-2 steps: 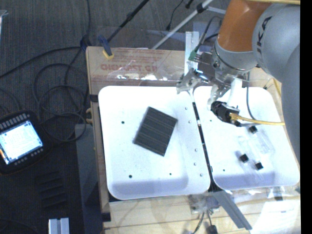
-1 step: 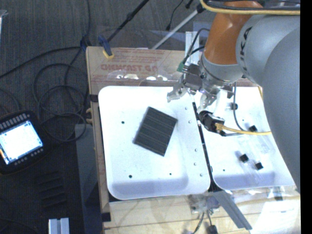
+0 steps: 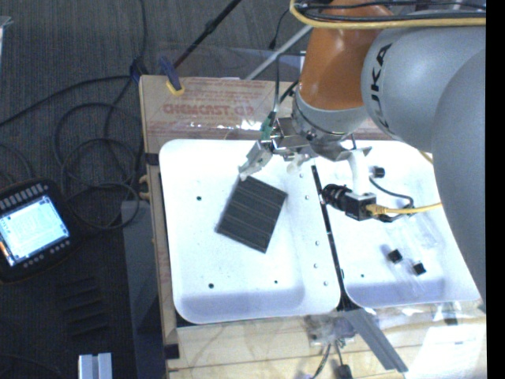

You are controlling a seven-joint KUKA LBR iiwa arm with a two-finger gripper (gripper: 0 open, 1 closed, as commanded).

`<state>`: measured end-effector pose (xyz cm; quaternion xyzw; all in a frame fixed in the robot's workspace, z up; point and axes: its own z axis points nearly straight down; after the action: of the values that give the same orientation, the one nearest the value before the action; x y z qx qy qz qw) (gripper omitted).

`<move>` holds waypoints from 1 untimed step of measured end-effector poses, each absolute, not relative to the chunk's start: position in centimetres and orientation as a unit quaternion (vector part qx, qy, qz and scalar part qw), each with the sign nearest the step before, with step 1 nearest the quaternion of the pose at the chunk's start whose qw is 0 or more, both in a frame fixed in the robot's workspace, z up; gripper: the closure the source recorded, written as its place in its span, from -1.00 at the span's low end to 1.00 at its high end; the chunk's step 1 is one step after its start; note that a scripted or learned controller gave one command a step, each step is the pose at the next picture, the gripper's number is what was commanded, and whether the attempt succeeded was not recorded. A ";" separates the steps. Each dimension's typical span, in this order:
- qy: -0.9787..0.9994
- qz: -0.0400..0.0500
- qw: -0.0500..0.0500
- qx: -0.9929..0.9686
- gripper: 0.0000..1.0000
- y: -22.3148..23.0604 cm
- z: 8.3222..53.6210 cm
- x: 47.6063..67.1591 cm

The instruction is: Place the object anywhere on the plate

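In the camera view, a dark ribbed rectangular plate (image 3: 252, 214) lies tilted in the left bin (image 3: 189, 283). The gripper (image 3: 254, 163) hangs just above the plate's upper corner; I cannot tell how its claw is set. Two small black pieces (image 3: 404, 260) lie in the right bin (image 3: 394, 290).

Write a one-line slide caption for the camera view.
Grey KUKA arm's gripper hovers at dark ribbed rectangular plate in left white bin.
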<state>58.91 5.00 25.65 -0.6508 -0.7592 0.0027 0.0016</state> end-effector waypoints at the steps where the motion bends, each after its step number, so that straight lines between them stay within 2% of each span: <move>1: -0.815 0.003 0.000 -0.579 -1.00 7.1 29.2 60.4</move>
<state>60.36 7.08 29.18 -0.5792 -0.8152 0.0026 0.0005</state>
